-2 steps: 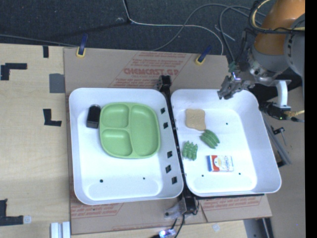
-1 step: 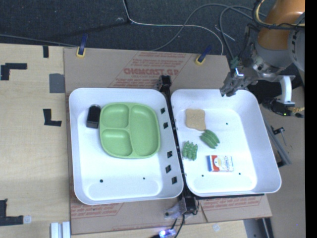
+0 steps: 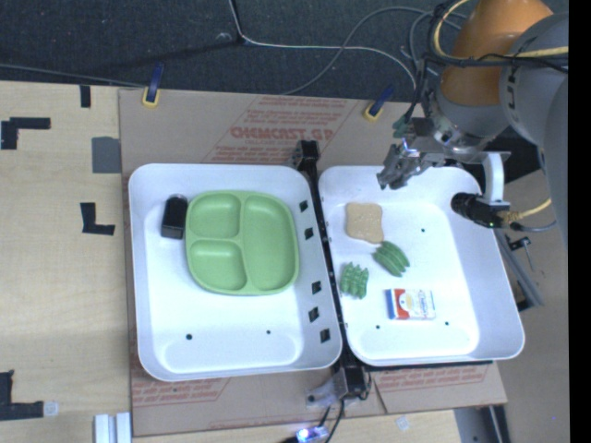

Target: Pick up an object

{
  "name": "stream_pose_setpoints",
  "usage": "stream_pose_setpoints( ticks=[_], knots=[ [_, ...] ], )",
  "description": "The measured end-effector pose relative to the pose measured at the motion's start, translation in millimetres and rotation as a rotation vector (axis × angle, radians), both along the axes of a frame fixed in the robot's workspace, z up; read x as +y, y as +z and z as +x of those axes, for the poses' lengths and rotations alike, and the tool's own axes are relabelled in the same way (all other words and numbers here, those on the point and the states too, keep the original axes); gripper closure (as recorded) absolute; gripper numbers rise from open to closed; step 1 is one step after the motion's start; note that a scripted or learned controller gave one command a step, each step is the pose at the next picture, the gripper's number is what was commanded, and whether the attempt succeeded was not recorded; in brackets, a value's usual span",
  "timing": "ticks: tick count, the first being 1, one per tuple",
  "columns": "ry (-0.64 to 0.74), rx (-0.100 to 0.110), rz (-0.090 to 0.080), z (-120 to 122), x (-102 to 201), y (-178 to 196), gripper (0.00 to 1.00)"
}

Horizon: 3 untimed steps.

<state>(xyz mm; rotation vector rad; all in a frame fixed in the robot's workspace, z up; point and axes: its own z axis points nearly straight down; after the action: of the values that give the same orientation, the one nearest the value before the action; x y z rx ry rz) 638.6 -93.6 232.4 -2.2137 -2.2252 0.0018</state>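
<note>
- You view the bench [image 3: 74,247] from one fixed camera above, angled downward.
- Both white bins [image 3: 148,321] sit mid-frame; the arm [image 3: 517,53] enters from the right.

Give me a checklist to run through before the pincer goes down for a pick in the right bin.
1. Targets in the right bin: ok. Bread, pea pod, leafy green and small carton all lie there.
2. Pincer carrying nothing: ok, nothing shows between its fingers.
3. Pincer over a target: not ok, it hangs above bare floor near the bin's back edge, up and right of the bread.
4. Room around the targets: bread and pea pod lie close; carton stands apart, ok.
5. Finger opening: cannot tell.
6. Left bin: tray and black block lie away from the path, ok.
</note>
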Motion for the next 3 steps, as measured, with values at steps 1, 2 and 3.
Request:
stream_pose_setpoints(
  ticks=[1, 2, 3],
  knots=[
    [0.001, -0.001, 0.0, -4, 51, 3, 1.0],
    [0.001, -0.001, 0.001, -18, 105, 10, 1.0],
    [-0.001, 0.001, -0.001, -33, 146, 6, 1.0]
  ],
)
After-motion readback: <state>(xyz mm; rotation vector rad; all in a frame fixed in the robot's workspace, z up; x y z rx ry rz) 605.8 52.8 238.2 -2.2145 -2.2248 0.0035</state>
